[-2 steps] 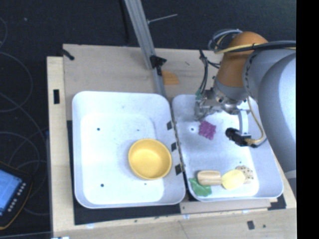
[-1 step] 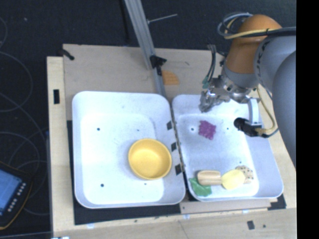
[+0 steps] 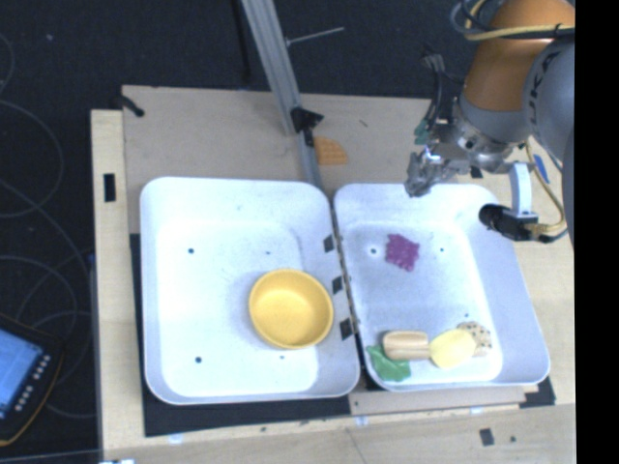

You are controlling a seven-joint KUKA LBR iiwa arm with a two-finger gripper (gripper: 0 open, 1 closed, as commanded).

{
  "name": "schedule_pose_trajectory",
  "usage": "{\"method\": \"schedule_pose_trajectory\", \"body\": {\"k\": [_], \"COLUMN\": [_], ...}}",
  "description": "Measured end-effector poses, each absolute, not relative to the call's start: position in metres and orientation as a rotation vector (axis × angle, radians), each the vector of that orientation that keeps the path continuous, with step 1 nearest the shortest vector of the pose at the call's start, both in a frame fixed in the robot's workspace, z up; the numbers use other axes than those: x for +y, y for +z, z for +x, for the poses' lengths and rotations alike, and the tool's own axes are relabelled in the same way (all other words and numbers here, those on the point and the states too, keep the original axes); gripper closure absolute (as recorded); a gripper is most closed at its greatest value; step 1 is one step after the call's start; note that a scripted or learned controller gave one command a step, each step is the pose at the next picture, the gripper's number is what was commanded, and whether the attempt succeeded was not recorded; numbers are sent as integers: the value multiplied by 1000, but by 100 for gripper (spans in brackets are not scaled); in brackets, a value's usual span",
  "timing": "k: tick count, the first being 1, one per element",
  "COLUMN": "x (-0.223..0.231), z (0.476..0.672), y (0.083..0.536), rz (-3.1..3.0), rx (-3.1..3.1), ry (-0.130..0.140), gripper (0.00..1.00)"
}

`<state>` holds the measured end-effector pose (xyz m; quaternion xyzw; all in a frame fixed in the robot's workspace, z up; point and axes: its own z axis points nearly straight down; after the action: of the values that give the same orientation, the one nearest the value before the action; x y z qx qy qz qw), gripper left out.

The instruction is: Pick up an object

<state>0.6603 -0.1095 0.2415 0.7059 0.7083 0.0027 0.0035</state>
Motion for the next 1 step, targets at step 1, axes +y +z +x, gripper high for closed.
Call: {"method": "schedule_pose_trajectory", "body": {"k": [1], "x": [-111], "z": [662], "y": [291], "rz": [2212], "rx": [2222], "ry": [8], "gripper": [100]}}
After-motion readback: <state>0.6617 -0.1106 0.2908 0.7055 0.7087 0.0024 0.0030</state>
